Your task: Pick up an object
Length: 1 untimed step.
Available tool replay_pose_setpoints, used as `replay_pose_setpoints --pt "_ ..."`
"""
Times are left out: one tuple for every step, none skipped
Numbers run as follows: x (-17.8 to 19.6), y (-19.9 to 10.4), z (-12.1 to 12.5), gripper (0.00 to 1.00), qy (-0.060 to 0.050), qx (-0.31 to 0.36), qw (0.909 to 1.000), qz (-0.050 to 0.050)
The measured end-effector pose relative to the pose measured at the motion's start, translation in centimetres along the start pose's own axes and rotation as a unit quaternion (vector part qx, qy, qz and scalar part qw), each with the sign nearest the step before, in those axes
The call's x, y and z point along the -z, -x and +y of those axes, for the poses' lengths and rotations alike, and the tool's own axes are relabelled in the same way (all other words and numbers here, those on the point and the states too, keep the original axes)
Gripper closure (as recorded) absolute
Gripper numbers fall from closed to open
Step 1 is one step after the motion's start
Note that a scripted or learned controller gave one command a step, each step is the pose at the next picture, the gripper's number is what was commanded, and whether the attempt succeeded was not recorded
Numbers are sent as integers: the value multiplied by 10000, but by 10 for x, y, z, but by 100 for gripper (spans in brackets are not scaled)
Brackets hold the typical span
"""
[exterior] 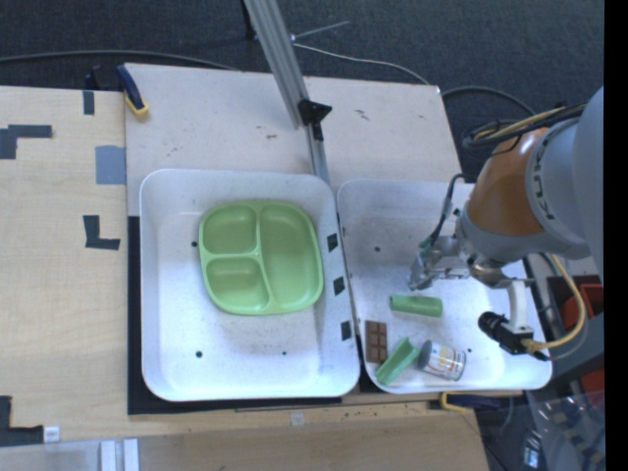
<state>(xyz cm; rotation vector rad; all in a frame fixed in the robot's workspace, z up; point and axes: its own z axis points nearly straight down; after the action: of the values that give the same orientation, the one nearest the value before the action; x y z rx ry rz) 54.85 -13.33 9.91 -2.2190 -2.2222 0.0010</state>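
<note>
Just above the green block (416,305), the hand (424,266) hovers.

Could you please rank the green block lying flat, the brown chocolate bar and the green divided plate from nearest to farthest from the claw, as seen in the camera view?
1. Flat green block, right bin, just below the claw.
2. Brown chocolate bar, right bin's lower left.
3. Green divided plastic plate, left bin, farthest.

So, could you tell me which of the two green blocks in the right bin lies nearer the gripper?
The upper green block, lying level just below the gripper. The other green block lies slanted at the bin's front edge, beside the brown piece.
</note>
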Motion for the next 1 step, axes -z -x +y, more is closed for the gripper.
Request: replay_pose_setpoints --pt "44 7 1 100 18 -4 10000 -6"
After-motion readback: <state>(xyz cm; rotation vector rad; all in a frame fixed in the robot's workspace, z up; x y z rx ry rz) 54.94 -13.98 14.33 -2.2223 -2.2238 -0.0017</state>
